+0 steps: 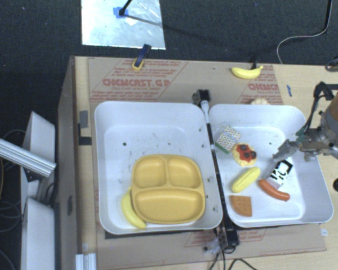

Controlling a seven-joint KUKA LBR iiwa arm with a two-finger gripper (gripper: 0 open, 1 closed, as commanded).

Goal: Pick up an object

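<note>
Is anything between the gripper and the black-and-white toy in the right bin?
Nothing visible. The gripper hangs just above and beside the black-and-white toy. The hot dog lies on the toy's near side, the corn cob to its left.

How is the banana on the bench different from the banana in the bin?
The bench banana lies outside the bins, on the board behind them; the bin banana lies in the left bin, against the yellow tray. The bench banana looks smaller and lies crosswise; the bin banana runs slantwise. Both are yellow and curved.
</note>
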